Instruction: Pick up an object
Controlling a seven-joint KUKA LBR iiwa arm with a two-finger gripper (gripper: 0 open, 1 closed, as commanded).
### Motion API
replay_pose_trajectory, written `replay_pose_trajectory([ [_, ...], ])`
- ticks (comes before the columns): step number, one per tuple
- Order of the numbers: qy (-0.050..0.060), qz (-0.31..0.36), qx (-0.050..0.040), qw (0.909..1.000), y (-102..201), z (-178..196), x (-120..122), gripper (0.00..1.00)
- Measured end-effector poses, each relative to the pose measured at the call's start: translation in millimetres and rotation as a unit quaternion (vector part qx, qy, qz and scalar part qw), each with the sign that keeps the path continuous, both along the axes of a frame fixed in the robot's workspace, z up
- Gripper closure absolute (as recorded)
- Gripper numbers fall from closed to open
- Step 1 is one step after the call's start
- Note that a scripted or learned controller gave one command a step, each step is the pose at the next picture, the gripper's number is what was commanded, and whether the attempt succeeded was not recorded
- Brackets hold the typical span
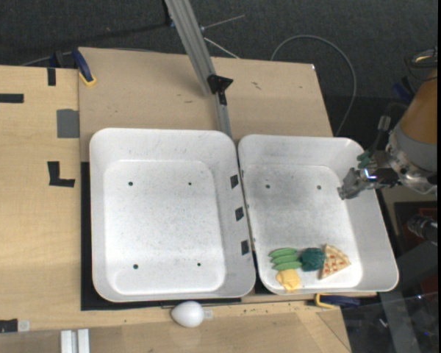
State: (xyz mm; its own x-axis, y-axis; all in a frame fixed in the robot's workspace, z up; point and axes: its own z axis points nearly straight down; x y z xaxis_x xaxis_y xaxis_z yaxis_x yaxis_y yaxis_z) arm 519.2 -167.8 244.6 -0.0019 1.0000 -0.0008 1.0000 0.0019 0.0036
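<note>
While my gripper [350, 190] hangs at the right bin's [294, 153] edge, fingers' state unclear, nothing is picked: 4 toy foods, pizza slice [334, 260] included, lie near its front.

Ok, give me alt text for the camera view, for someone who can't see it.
Two shallow white bins sit side by side; toy food, a pizza slice, broccoli, green pod and yellow piece, clusters in the right bin's near corner. The pincer hovers over that bin's right edge.
</note>
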Motion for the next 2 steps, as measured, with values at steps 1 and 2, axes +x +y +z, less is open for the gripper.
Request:
replay_pose_trajectory([
  [1,-0.001,0.000,-0.0002,1.0000,0,51,1,1.00],
  [2,0.002,0.002,0.0006,1.0000,45,50,22,1.00],
])
